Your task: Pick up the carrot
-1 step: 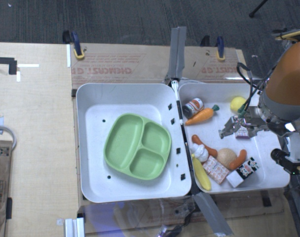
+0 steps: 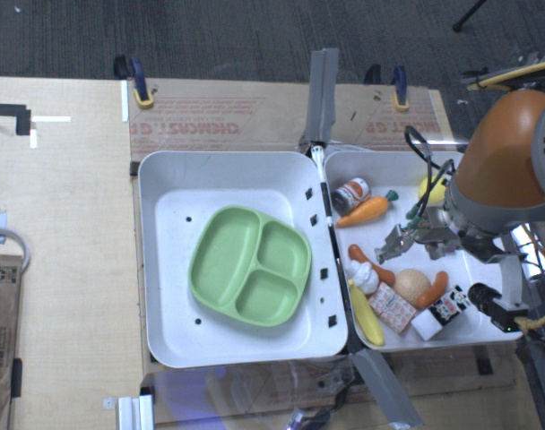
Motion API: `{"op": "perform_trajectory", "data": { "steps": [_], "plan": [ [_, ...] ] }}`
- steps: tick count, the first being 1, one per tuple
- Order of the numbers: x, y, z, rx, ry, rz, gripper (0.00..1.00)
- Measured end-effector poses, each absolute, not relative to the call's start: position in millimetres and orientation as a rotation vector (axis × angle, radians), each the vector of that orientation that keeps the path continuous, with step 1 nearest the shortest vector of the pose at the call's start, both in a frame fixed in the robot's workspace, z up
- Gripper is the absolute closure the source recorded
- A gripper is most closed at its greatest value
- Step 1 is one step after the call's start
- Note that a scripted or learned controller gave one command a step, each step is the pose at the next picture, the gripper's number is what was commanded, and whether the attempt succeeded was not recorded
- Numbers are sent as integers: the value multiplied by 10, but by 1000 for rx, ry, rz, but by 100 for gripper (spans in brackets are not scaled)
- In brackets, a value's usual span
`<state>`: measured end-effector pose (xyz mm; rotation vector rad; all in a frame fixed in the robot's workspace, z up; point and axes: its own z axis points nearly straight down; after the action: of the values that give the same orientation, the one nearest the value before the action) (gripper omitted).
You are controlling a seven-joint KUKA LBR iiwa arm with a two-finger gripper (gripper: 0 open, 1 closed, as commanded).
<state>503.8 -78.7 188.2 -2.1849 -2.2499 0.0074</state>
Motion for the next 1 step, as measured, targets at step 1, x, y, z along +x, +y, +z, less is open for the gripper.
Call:
{"op": "perform_trajectory", "data": {
  "steps": [1],
  "plan": [
    [5376, -842, 1879, -2141, -2293, 7, 0]
  ]
}}
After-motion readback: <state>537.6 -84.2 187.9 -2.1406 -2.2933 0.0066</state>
